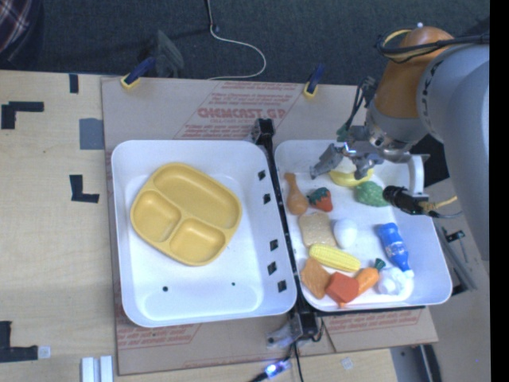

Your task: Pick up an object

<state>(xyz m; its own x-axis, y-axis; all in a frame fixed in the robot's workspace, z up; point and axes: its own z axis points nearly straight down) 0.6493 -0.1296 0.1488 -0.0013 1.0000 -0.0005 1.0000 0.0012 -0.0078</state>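
Observation:
My gripper (pixel 343 165) hangs over the far part of the right bin (pixel 425 293), its two grey fingers spread apart with nothing between them. Just below the fingers lies a yellow banana (pixel 343 178), with a green vegetable (pixel 371 192) to its right. Nearer the middle of the bin are a chicken drumstick (pixel 294 196), a small red strawberry (pixel 321 200), a bread slice (pixel 316 229) and a white egg (pixel 346 232). Toward the front lie a corn cob (pixel 335 256), a carrot (pixel 364 278), orange and red pieces (pixel 330 283) and a blue bottle (pixel 393 247).
The left bin (pixel 151 305) holds a yellow divided plate (pixel 185 212). A black divider (pixel 274 205) runs between the two bins. The grey arm with its orange band (pixel 402 70) fills the upper right. Cardboard (pixel 231 110) lies under both bins.

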